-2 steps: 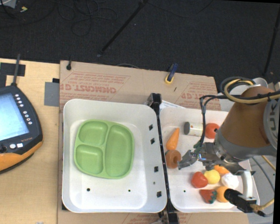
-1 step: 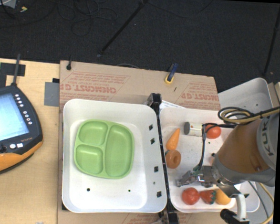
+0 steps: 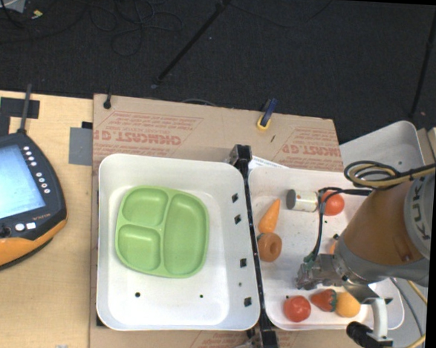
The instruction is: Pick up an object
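A dark carpeted floor (image 3: 286, 55) fills the upper part of the view, crossed by thin black cables (image 3: 125, 14) and a slanted dark rod (image 3: 194, 38). Below it lies the pale wooden tabletop (image 3: 38, 298), covered in the middle by a brown cardboard sheet (image 3: 176, 133) printed with red lettering. A blue and yellow clamp (image 3: 266, 115) grips the cardboard's far edge. At the left rests a control pendant (image 3: 11, 200) with a bluish screen and an orange underside. Lighting is even.
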Available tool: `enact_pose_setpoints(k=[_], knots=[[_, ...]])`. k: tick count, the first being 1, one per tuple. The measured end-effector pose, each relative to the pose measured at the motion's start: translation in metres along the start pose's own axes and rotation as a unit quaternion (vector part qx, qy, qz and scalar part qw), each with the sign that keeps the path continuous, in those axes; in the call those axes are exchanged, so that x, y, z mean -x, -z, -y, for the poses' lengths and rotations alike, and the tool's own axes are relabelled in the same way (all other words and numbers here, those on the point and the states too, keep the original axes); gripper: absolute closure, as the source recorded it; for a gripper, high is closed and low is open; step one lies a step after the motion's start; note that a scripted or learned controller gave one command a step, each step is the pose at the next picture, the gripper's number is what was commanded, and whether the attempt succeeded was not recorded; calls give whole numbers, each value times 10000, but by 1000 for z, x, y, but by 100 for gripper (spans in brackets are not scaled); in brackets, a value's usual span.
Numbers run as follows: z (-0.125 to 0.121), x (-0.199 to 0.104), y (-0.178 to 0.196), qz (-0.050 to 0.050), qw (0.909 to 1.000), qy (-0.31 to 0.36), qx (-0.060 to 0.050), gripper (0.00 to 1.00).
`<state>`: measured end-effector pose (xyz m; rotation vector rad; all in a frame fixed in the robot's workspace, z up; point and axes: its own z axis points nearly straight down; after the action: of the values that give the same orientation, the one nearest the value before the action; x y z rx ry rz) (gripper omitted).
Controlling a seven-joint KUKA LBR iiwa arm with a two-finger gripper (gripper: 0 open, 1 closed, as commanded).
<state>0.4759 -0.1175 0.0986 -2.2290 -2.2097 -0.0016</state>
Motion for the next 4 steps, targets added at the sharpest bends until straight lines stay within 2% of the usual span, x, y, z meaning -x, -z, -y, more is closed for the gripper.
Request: enact_pose_setpoints(k=[1, 2, 3, 4], knots=[[0, -91, 93, -4, 10000, 91, 29, 100], [-35, -173, 178, -5, 9999, 97, 43, 100], [2, -119, 268, 14, 10000, 31, 41, 100], [2, -143, 253, 13, 10000, 54, -14, 100]])
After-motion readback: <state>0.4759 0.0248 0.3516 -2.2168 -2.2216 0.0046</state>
